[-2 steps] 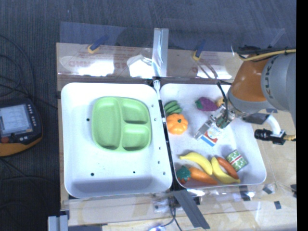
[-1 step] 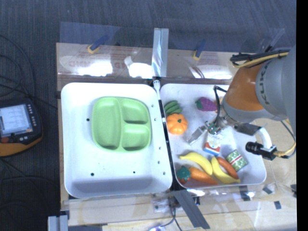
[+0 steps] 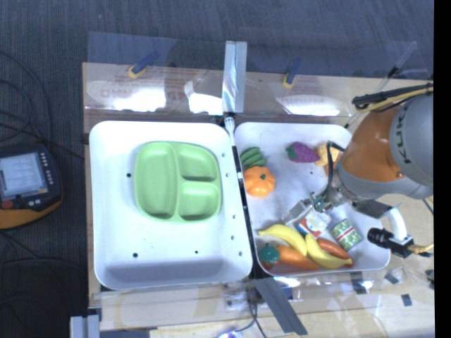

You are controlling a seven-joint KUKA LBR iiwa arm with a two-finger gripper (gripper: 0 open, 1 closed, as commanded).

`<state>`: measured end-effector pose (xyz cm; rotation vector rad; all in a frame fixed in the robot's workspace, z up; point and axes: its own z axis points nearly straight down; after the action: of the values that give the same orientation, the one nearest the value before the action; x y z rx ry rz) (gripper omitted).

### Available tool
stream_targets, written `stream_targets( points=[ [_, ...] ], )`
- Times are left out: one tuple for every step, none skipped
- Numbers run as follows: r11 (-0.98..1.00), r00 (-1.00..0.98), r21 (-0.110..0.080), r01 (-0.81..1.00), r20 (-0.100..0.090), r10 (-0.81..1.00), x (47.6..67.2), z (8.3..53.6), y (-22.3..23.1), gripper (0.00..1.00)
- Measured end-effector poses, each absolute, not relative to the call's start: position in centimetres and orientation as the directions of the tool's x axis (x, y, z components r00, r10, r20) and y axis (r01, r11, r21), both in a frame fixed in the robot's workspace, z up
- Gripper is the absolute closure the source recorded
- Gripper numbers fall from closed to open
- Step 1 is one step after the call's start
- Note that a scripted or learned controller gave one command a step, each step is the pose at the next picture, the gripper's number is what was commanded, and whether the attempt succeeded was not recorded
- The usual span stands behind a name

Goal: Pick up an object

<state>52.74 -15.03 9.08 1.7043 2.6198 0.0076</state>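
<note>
Camera view: claw (image 3: 315, 206) low in right bin (image 3: 296, 134), over red-white packet (image 3: 312, 224) beside bananas (image 3: 299, 239); grip state, cannot tell; nothing visibly lifted, pick not done; green tray (image 3: 177, 180) in left bin

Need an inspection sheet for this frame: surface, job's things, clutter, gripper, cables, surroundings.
Surface: two white bins; left bin holds a green divided tray.
Job's things: in the right bin, orange pumpkin, purple grapes, green vegetable, bananas, carrots, small green can.
Clutter: nothing seen.
Gripper: gripper low among the toys by a red-and-white item; grasp unclear.
Cables: black cables behind the arm.
Surroundings: handheld pendant on dark carpet.
</note>
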Motion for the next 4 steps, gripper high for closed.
stream_targets(
  points=[
    [0.239, -0.239, 0.02, 0.971, -0.012, 0.971, 49.4, 9.1, -13.8, 0.0],
    [0.242, -0.242, 0.02, 0.97, -0.012, 0.97, 49.5, 10.1, -13.7, 1.0],
    [0.241, -0.241, 0.019, 0.97, -0.011, 0.97, 49.4, 10.0, -13.7, 0.0],
    [0.299, -0.298, 0.014, 0.954, -0.018, 0.954, 48.8, 9.1, -12.6, 0.0]
  ],
)
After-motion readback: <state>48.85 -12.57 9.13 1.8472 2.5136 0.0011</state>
